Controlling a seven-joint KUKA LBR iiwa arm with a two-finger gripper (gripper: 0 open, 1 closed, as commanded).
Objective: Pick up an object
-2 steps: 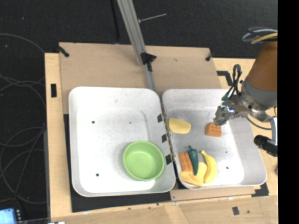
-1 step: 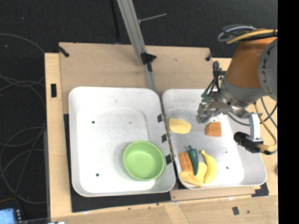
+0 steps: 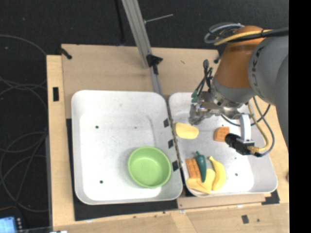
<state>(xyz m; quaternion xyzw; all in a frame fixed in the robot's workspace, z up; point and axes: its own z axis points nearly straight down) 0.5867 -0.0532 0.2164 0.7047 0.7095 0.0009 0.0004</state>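
My gripper (image 3: 196, 114) hangs low over the back left of the right bin (image 3: 265, 171), just above a pale yellow rounded piece (image 3: 186, 131) that lies by the bin's left wall. A small orange block (image 3: 221, 134) rests to the right of it. Near the front of this bin lie a green pepper (image 3: 200, 162), a banana (image 3: 218, 174), an orange ridged piece (image 3: 192, 167) and a yellow piece (image 3: 197, 185), packed close together. The view does not let me see anything between the fingers.
A green bowl (image 3: 149, 166) sits in the left bin (image 3: 97, 115) at its front right. A metal pole (image 3: 139, 33) slants up from between the bins at the back. Cables and a black fitting (image 3: 241, 144) hang by the wrist over the right bin.
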